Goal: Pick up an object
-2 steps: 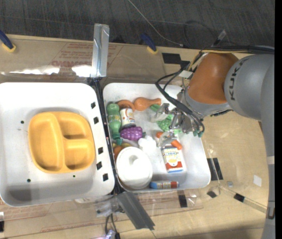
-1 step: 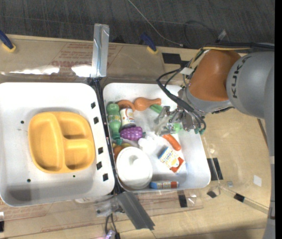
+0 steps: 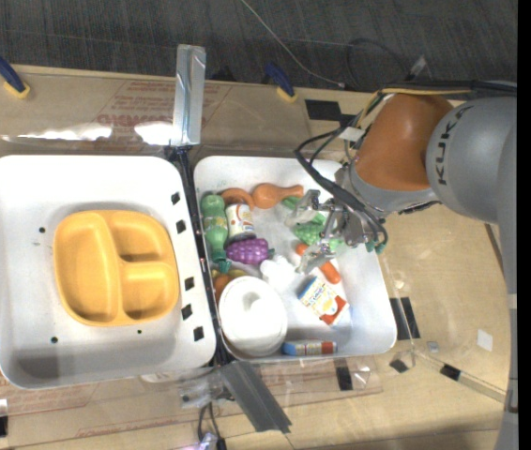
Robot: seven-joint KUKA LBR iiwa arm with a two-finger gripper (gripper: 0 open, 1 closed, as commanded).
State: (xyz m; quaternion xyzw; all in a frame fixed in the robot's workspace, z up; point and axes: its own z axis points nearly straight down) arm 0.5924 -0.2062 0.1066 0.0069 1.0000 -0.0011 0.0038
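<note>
Cardboard-covered bench [image 3: 453, 279] on dark carpet, two white bins side by side, taped down. Your task objects sit in the right bin [image 3: 371, 319], mostly packed toward its left wall and middle: purple grapes [image 3: 249, 249] near centre, a green piece [image 3: 215, 225] upright-ish along the left wall, a small can with a red label [image 3: 239, 219] just beside it, an orange gourd shape [image 3: 275, 195] at the top. Below the grapes you've got a white bowl [image 3: 251, 315] in the bottom-left corner, a white and orange carton [image 3: 322, 300] to its right, a marker [image 3: 309, 348] lying along the bottom wall. A small orange carrot piece [image 3: 329, 272] lies above the carton.

Your gripper [image 3: 317, 237] is down inside the right bin, right of the grapes, over green and orange clutter; can't tell how its jaws stand, nor whether anything is between them. Arm [image 3: 462, 157] comes in from the right, orange band [image 3: 399, 143] over the bin's top-right corner.

Left bin [image 3: 22, 345] holds a yellow divided tray [image 3: 115, 265], well apart from the gripper
</note>
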